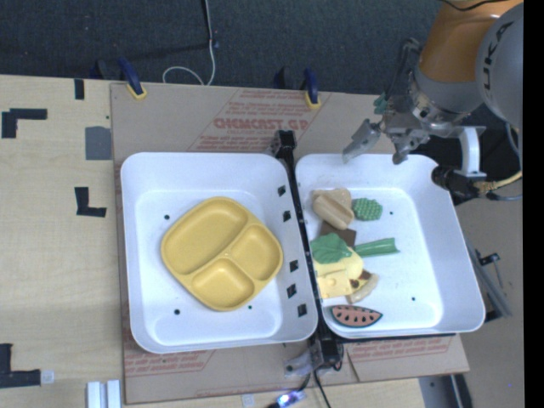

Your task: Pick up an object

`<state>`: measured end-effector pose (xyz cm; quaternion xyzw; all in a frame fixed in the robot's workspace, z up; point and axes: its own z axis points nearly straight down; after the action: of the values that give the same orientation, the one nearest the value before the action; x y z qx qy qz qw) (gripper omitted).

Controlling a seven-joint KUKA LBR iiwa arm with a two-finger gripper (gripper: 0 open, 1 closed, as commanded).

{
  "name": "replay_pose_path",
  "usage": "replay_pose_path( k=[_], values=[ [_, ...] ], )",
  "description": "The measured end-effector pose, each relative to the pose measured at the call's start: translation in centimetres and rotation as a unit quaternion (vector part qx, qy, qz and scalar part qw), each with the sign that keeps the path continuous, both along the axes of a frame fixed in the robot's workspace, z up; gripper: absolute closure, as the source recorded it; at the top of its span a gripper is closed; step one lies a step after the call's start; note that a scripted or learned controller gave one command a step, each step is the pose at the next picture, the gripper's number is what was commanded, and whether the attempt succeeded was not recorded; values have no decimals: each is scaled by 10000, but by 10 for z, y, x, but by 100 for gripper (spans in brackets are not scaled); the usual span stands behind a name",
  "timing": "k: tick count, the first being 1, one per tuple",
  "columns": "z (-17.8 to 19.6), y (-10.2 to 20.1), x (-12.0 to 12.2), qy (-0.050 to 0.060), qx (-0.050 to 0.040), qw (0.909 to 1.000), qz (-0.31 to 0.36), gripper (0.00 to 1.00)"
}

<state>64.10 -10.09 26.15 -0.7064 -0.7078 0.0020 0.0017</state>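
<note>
Camera view looks down on the bench (51, 228), and the best landmark is the black strip (295, 228) where the two white bins meet. Left of the strip sits the left bin (136, 313), and in it lies one yellow plate (221, 252) with three parts. There is bare white floor all around the plate, most of it along the bin's near edge.

Right of the strip sits the right bin (442, 287). Its toys crowd close against the strip: one tan bread piece (331, 207), one small green waffle (367, 209), one green leafy thing with a long stalk (348, 248), one yellow lump (338, 272), and one watermelon slice (355, 316) by the near edge. The half of this bin away from the strip is wide open white floor.

The pincer (378, 147) hangs above the far edge of the right bin, away from the toys. Its two fingers are spread apart, with nothing between them. The grey and orange arm (467, 41) fills the far corner beyond the right bin.
</note>
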Motion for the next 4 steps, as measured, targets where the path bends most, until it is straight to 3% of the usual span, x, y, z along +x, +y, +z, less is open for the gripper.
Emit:
replay_pose_path(
  k=[1, 2, 3, 4],
  values=[
    [-111, -31, -78, 51, 14, 10000, -22, 0],
    [-179, -5, -160, -8, 19, 10000, -16, 0],
    [-178, -29, -61, -22, 0, 10000, 7, 0],
    [-177, -6, -130, -34, -7, 10000, -7, 0]
  ],
)
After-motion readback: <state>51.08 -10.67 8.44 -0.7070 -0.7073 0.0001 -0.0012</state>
